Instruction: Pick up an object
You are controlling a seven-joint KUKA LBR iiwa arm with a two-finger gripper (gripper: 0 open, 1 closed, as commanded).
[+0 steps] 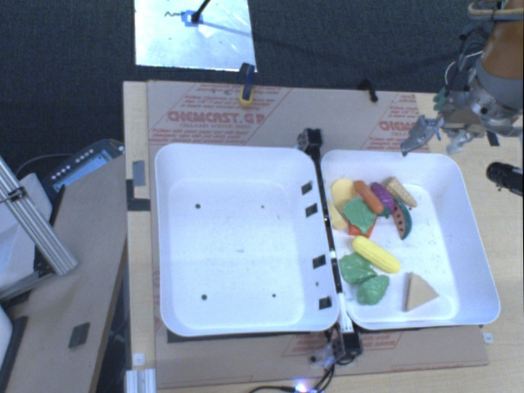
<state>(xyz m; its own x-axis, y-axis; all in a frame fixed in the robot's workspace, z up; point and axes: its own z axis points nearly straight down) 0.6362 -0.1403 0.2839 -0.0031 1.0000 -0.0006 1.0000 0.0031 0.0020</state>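
The right bin holds a pile of toy food. In it lie a yellow corn cob, a green leafy piece, another green piece, a tan wedge, a watermelon slice, a beige stick, an orange carrot and a green block. My gripper hangs above the bin's far right corner, away from the pile. Its two fingers are spread apart with nothing between them.
The left bin lies beside the right one, split from it by a black clipped divider. A yellow clamp and a shiny metal plate sit beyond the bins. A grey console stands at the left.
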